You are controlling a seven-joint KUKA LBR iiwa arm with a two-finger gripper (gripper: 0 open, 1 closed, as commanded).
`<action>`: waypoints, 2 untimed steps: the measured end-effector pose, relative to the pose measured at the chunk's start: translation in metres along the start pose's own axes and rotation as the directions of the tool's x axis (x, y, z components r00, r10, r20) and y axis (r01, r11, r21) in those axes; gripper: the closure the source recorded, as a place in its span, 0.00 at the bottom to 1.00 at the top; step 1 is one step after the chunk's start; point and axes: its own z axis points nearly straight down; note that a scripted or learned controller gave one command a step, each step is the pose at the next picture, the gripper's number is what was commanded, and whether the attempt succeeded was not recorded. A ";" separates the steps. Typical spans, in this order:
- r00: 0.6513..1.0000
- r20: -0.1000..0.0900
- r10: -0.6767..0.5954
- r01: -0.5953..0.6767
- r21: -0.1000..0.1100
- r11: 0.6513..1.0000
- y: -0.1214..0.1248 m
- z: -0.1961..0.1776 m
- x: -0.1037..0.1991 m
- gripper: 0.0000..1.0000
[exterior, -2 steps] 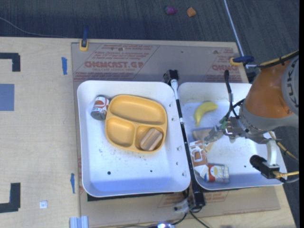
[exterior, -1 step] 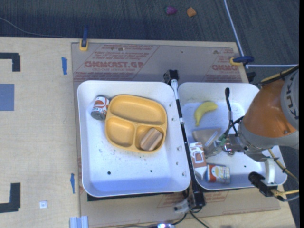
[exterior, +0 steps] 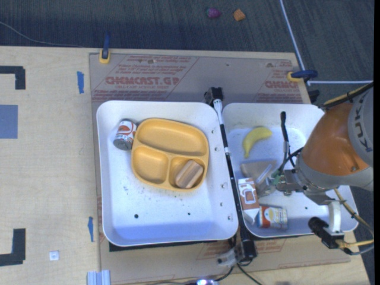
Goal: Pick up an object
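In the right bin (exterior: 309, 113) your open room is the far right corner past the banana (exterior: 256, 140), since the carton (exterior: 247, 193) and can (exterior: 272, 217) crowd the near left, while the left bin's (exterior: 166, 221) near half lies open below the yellow tray (exterior: 168, 153).

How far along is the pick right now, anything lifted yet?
Nothing looks lifted yet. The arm has reached over the right bin, and its pincer sits low by the small carton and the can; both lie on the bin floor, as does the banana. Whether anything is gripped cannot be told. Left: secure one object and raise it.
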 end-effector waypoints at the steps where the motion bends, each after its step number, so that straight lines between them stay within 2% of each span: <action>1: 1.000 0.007 0.002 -0.002 -0.011 1.000 0.003 -0.011 -0.002 1.00; 2: 1.000 0.007 0.002 -0.002 -0.010 1.000 0.003 -0.011 -0.002 0.00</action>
